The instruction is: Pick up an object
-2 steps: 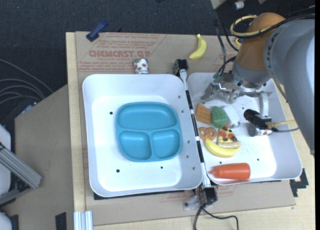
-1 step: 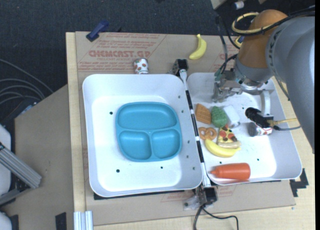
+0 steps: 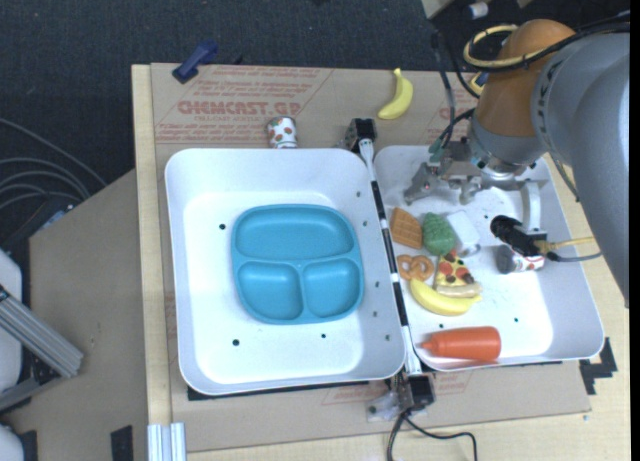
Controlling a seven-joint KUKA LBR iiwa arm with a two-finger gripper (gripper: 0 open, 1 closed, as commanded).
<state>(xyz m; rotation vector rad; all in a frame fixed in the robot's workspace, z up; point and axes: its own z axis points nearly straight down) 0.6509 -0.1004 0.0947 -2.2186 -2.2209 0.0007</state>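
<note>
The toy food point(image 3: 437, 261) lies in a cluster at the right bin's point(image 3: 560, 334) left side: cracker, green piece, pretzel, pizza slice, banana, with a red bottle point(image 3: 462, 344) at the near edge. Nothing is lifted. The gripper point(image 3: 447, 177) hovers near the bin's far edge; its state cannot be told. The pick remains undone.

Red print "CHEMCAST GP" on brown protective sheet point(image 3: 240, 104) behind bins; smaller lines unreadable.
</note>
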